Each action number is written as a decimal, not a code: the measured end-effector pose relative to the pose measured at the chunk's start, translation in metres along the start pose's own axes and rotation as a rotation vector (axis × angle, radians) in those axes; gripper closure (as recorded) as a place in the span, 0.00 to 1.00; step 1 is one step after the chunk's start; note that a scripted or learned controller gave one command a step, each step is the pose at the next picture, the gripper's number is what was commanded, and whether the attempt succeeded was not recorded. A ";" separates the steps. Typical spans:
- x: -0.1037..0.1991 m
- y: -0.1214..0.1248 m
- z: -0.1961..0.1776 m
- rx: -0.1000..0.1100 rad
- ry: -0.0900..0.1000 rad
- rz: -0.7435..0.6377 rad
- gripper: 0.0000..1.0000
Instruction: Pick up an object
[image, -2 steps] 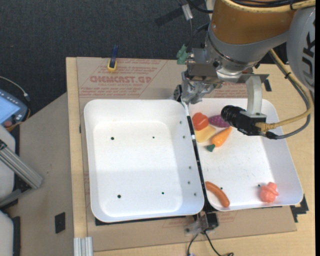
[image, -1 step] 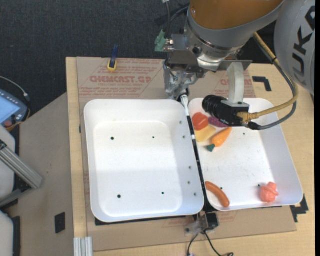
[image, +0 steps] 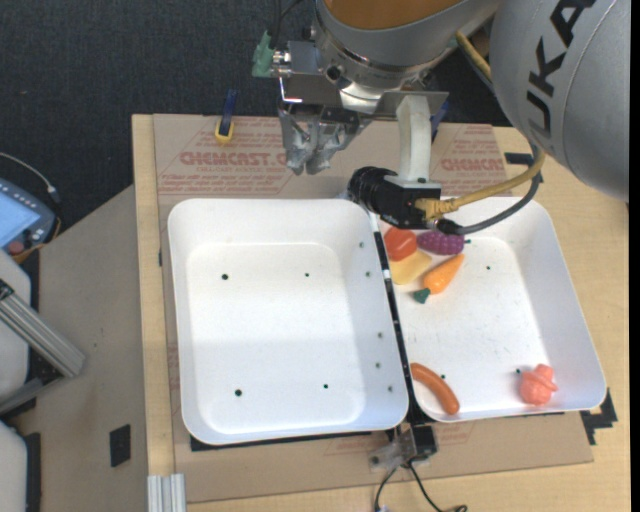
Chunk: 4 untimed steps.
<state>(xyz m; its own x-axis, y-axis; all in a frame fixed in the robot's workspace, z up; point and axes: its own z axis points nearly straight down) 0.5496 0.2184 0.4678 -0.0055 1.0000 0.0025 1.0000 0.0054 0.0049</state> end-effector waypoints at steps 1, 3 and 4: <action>0.007 -0.042 0.068 0.016 -0.006 0.002 1.00; 0.008 -0.025 -0.078 0.000 -0.001 0.002 1.00; 0.008 -0.025 -0.089 -0.003 0.000 0.000 1.00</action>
<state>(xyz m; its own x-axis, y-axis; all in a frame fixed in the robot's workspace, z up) 0.5244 0.2265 0.5563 -0.0050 1.0000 0.0030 1.0000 0.0049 0.0082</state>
